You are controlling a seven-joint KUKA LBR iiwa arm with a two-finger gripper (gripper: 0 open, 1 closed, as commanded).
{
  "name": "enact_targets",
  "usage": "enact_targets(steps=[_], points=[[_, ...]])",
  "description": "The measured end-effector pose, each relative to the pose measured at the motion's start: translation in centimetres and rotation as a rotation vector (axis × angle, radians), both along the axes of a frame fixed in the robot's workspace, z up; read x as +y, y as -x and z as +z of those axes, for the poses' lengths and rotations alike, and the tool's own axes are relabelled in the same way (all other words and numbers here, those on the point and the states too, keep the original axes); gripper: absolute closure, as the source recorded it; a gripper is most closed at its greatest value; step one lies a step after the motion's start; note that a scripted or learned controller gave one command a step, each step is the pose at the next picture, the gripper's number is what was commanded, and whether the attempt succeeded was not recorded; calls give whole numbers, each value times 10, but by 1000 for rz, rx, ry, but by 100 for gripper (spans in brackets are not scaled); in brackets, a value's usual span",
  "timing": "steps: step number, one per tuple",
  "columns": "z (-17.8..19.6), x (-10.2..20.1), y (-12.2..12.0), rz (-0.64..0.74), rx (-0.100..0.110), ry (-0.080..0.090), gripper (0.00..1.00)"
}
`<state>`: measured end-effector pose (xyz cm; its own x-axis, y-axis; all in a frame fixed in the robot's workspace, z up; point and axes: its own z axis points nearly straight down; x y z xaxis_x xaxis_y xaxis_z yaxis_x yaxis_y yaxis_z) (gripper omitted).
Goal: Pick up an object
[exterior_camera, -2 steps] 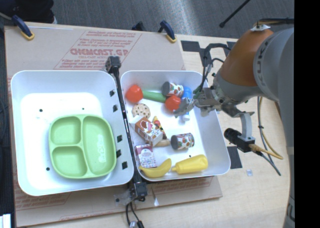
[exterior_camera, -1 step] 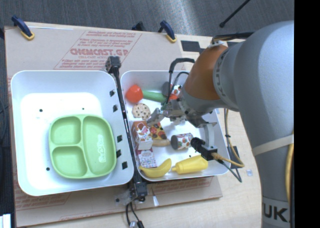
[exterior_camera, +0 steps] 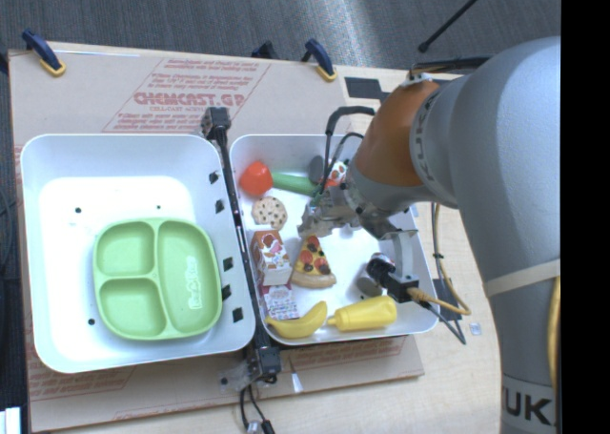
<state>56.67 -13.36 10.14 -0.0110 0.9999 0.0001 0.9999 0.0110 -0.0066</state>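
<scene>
The right bin (exterior_camera: 286, 148) holds several toy foods. An orange carrot (exterior_camera: 255, 178) with a green top lies at the back left, with a chocolate-chip cookie (exterior_camera: 270, 210) just in front of it. A pizza slice (exterior_camera: 312, 263) lies mid-bin, beside a small red-and-white carton (exterior_camera: 272, 256). Along the front wall lie a banana (exterior_camera: 297, 320) and a yellow squeeze bottle (exterior_camera: 364, 313). My gripper (exterior_camera: 319, 219) hangs low in the bin, directly behind the pizza slice and right of the cookie. The wrist hides its fingertips.
The left bin (exterior_camera: 57, 165) holds a green divided plate (exterior_camera: 157, 278). A small printed packet (exterior_camera: 281, 302) lies by the banana. My arm covers the right bin's right side. Blue clamps (exterior_camera: 319, 57) hold the board behind the bins.
</scene>
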Motion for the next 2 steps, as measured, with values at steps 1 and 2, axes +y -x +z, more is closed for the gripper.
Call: enact_targets(steps=[1, 2], points=[[153, 59, 43, -4, -9, 0, 100], [133, 25, 89, -5, -4, 1, 100]])
